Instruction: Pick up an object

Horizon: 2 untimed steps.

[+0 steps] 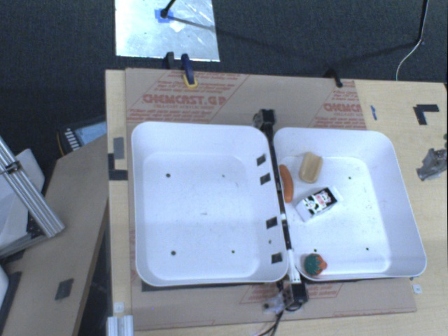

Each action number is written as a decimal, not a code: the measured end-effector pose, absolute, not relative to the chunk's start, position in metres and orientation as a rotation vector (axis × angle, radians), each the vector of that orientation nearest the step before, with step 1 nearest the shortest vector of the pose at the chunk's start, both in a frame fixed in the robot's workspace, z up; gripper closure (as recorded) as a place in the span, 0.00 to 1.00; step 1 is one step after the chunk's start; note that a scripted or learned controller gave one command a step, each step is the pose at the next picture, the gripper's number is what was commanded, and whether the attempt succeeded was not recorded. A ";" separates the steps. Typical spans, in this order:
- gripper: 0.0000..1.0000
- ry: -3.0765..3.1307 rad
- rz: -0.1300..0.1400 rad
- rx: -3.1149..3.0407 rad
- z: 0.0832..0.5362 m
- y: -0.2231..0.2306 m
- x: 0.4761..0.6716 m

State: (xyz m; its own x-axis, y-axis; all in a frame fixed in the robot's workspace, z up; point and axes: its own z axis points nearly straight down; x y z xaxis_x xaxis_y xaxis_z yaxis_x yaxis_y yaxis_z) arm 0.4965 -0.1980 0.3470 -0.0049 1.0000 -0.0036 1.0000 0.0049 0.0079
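The right bin (392,187) holds several small objects. A tan bread-like block (311,166) lies near its back left. An orange carrot-shaped stick (285,182) rests along the left wall. A white carton with black spots (318,203) lies tilted near the middle. A small green and orange item (313,263) sits in the front left corner. A grey part of my gripper (432,163) shows at the far right, outside the right bin and over the bench, well apart from all the objects.
The left bin (203,201) adjoins the right one, with black clips along the shared wall (269,201). A shiny foil sheet (166,18) lies behind the bench. An aluminium frame (28,198) stands at the left.
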 end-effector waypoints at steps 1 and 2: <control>1.00 2.232 0.010 2.203 0.400 -0.123 0.514; 1.00 2.234 0.008 2.204 0.418 -0.043 0.540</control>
State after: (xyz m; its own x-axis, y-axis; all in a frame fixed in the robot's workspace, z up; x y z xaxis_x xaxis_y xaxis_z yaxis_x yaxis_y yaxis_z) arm 0.5403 -0.0428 0.4183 -0.0136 0.9999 0.0018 0.9999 0.0136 0.0057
